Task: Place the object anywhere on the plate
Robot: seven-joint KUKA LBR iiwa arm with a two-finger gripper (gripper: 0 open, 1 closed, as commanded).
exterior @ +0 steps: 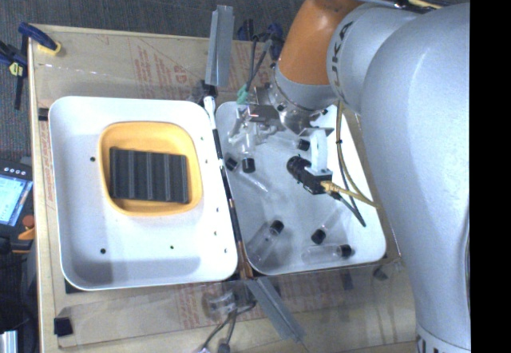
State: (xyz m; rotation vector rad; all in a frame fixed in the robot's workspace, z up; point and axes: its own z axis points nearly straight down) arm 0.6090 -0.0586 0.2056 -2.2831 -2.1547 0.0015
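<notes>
A yellow plate (152,136) with a dark ridged centre lies in the left white bin (80,255). Several small clear vials with black caps lie in the right white bin (367,239): one vial (275,228) near the front left, another (318,236) beside it, and a third (343,250) at the front. My gripper (246,129) is low over the far left corner of the right bin, right by two more black-capped vials (238,162). Whether anything sits in its grasp is hidden by glare and clutter.
The big grey arm with its orange band (315,40) covers the right bin's far right side. A raised divider (223,184) separates the bins. A cable and black fitting (307,173) hang over the right bin's middle. Clamps and a small screen (12,200) sit at the bench's left edge.
</notes>
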